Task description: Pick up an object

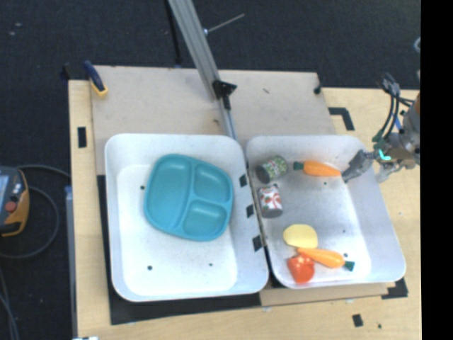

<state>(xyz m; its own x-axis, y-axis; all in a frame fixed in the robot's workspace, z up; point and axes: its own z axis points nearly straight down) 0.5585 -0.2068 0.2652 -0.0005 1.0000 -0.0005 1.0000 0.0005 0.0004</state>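
A: Gripper [361,164] sits over the upper right rim of the right bin [375,218]. Too small and blurred to judge its opening; cannot tell. Nothing seen in it.

B: Nearest thing to it?

A: The carrot [318,168], just beside the gripper on the side away from the arm, lying flat on the bin floor, tip toward the gripper, green end pointing off. Likely a toy: light, stiff, smooth plastic, so probably slippery.

B: Where to take it?

A: Across the thick middle, gripper closing square to its length. Near the taper it would likely squirt out.

B: Others?

A: Just past the carrot's green end, a small green can [273,167] on its side; would roll if nudged. Below that a red and white can [270,200]. Further from the gripper, toward the near rim: a yellow lump [300,235], perhaps a lemon, touching a second carrot [327,258], with a red pepper [301,268] against both. That cluster is crowded; a grasp there risks shoving neighbours.

B: And the other bin?

A: Left bin [127,261], well apart from the gripper, holds a blue divided plate [189,197]. Flat, wide, a poor pick for two fingers.

B: Verdict?

A: First carrot, by my reckoning. Closest, with room around its middle.
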